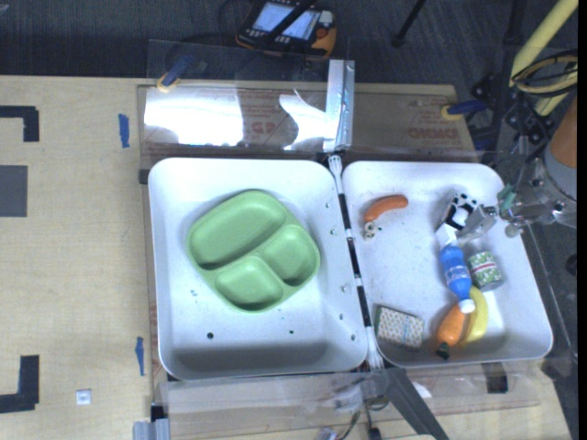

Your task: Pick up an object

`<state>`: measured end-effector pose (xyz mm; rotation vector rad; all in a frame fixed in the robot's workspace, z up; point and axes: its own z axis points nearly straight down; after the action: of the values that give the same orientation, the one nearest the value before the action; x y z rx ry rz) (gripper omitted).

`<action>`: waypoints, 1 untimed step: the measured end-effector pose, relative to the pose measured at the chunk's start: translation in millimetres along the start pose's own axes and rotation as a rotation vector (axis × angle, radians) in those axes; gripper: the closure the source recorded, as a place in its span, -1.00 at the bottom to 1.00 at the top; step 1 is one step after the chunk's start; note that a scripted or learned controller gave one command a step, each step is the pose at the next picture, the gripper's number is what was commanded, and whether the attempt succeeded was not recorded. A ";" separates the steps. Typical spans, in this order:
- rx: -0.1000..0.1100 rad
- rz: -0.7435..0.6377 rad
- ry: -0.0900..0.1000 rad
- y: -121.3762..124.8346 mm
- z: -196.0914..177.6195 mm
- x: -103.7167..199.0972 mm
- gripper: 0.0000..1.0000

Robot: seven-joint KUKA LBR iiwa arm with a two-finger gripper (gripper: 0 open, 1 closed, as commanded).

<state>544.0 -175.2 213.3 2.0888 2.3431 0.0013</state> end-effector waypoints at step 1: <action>0.000 -0.115 0.000 50.9 104.1 -34.6 -1.00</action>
<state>598.8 -203.9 109.4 1.9511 2.4586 0.0016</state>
